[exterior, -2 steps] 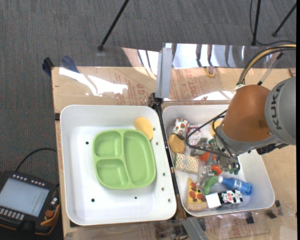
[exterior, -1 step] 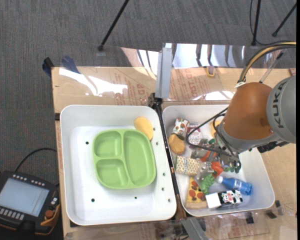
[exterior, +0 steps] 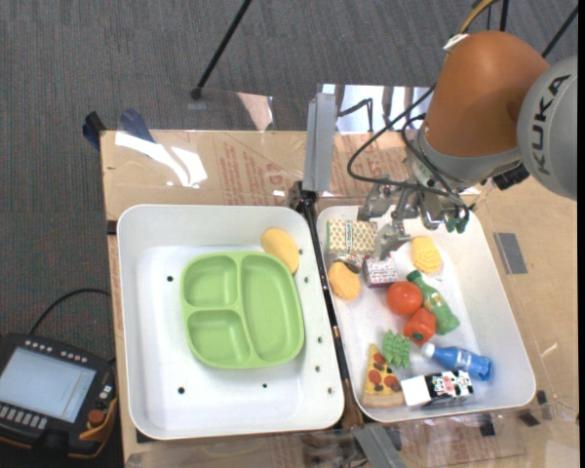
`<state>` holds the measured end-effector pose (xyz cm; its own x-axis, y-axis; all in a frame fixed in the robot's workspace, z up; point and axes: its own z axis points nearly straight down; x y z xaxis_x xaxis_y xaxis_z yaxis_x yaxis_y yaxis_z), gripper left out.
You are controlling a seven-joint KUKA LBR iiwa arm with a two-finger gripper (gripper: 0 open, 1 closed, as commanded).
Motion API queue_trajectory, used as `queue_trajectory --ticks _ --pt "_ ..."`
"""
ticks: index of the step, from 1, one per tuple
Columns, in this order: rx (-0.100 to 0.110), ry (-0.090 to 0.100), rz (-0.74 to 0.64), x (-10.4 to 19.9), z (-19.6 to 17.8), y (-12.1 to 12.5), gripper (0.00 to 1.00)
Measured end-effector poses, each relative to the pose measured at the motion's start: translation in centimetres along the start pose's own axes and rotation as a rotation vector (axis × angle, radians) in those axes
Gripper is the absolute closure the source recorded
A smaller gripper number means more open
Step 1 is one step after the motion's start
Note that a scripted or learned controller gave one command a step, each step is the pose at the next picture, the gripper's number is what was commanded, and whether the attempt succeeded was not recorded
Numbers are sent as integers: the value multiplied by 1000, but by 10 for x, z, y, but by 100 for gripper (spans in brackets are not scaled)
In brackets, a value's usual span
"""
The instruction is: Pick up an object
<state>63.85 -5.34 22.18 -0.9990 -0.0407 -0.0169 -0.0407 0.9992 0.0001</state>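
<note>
While nothing sits between the fingers yet, I judge this as the approach step: my end effector [exterior: 402, 224] hangs over the far end of the right bin [exterior: 502, 305], and from this slant I cannot tell how wide it stands, nor whether it touches anything.

Working from the near edge toward it: farthest from the end effector, at the bin's near rim, lie the black-and-white carton [exterior: 439, 388] and the pizza slice [exterior: 378, 376], with the blue bottle [exterior: 460, 361] just behind. Closer come the red pepper [exterior: 419, 326], the green bottle [exterior: 437, 303] and the tomato [exterior: 404, 298]. Right below the end effector sit the small pink packet [exterior: 380, 272], the orange fruit [exterior: 344, 281], the patterned box [exterior: 351, 235] and the yellow corn [exterior: 427, 254] just to its side.

Well off to its other side, the left bin [exterior: 146, 359] carries the green divided plate [exterior: 242, 310] and a yellow lemon [exterior: 281, 248].

Next I'd pick one target, probably the packet or the corn, centre over it and descend; the crowding there risks a nudge instead of a grip.
</note>
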Motion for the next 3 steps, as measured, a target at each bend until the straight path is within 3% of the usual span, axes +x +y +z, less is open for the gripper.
queue_trajectory --ticks 1,2,3 --pt "-5 25 -127 99 112 -43 100" --pt "-1 14 32 46 79 -32 100" --pt "0 6 196 -6 128 -56 100"
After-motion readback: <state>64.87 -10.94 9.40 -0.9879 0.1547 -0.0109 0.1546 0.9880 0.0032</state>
